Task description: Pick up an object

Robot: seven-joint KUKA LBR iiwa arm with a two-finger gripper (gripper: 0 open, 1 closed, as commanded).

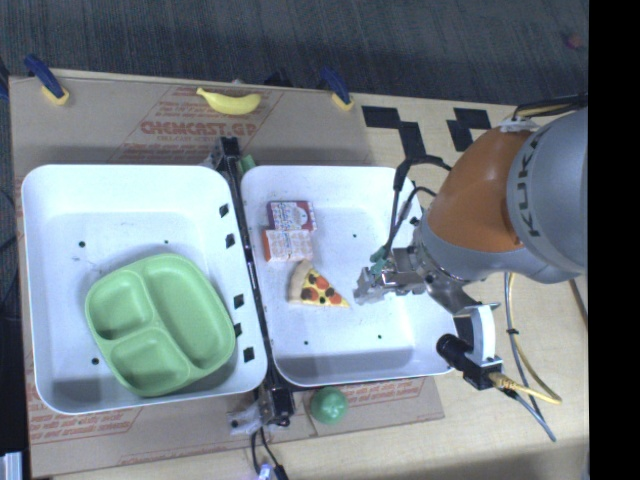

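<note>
- A blue clamp [46,80] grips the far left corner of the cardboard sheet [300,118] that lies under both bins.
- The left bin [50,228] holds a green divided plate [158,324], lying flat toward the bin's near side, its three compartments facing up.
- A yellow toy banana [229,99] lies on the cardboard beyond the bins, near the gap between them.
- A second blue clamp [336,85] sits further right along the same far edge.
- A green ball [327,404] rests on the cardboard in front of the right bin, just outside its near wall.
- The right bin [340,368] holds two things close to its left wall — a small red-and-white carton [289,229] lying flat, and, just nearer the camera, a toy pizza slice [315,287] with its point turned right.
- The gripper [372,284] hangs over the middle of the right bin, just right of the pizza slice's tip and apart from it; whether the claw is open or closed cannot be told from here.
- The arm [500,208] — grey, with its orange band — reaches in from the right over the bin's right wall.
</note>
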